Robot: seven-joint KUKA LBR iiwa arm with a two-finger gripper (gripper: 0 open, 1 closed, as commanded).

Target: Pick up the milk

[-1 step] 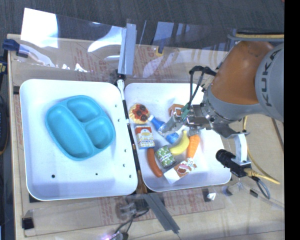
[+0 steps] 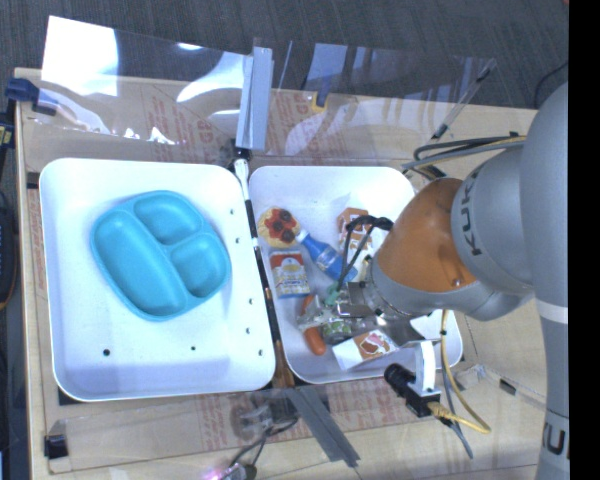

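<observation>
Bench [image 2: 130, 423]: pale wood with faint red printing, too small to read; two white bins side by side.
Left bin [image 2: 70, 368]: a blue plate [image 2: 160, 253] with three wells at its centre.
Right bin [image 2: 310, 183]: a clutter of small toy foods.
Arm [image 2: 500, 238]: grey with an orange band, reaching in from 3 o'clock; the letters "KU" read on its grey shell.
Gripper [image 2: 338, 306]: down among the clutter near the right bin's centre.
Claw state: cannot tell, as the clutter and wrist hide it.
Milk [image 2: 365, 348]: probably the white carton with a red patch, on its side at 5 o'clock in the right bin, just beside the gripper; label unreadable.
Box [image 2: 290, 271]: red label, at 9 o'clock of the gripper; writing too small.
Bottle [image 2: 325, 256]: blue, tilted, at 11 o'clock of the gripper.
Berry disc [image 2: 279, 225]: round, with red fruit, at 10 o'clock in the right bin.
Sausage [image 2: 315, 341]: orange-red, at 7 o'clock of the gripper.
</observation>
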